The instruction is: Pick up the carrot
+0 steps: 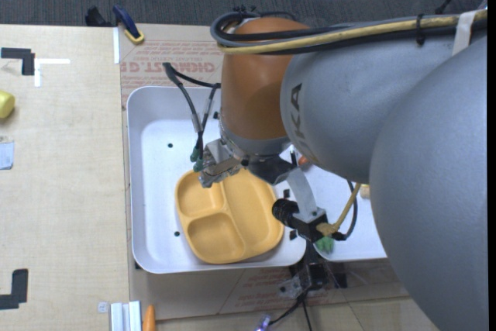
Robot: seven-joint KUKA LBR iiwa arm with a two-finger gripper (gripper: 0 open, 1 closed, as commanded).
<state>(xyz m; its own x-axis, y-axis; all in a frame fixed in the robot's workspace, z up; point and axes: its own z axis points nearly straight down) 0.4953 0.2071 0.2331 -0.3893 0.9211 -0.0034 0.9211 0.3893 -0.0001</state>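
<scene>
Assessing failure risks for the carrot pick

We see the gripper (219, 169) low inside the shallow white plastic bin (147, 190), at the far rim of the yellow three-compartment plastic plate (225, 225). We cannot tell the gripper's state, because the wrist hardware and the grey arm with its orange band (256, 81) cover it from above. We also cannot tell where the carrot lies. The arm's bulk hides the right-hand part of the bench and part of this bin, and the visible plate compartments hold nothing.

We judge the following risks from this position:

1. Wrong target. The gripper sits at the plate's rim. If it closes here, we expect it to catch the rim rather than the carrot, and a lift would drag or tip the plate.
2. Empty grasp. If the carrot lies under the arm, off to one side of the gripper, a closure here takes nothing.
3. Plate shift. The plate rests loose on the smooth bin floor. Any downward or sideways push at the rim can slide it and move whatever lies beside it.
4. Cable snag. The loose black cables (190, 108) hang just beside the gripper, close to the bin's far wall. They can catch on the wall or the plate edge as the arm rises.

We recommend confirming the carrot's position before any closure.
</scene>
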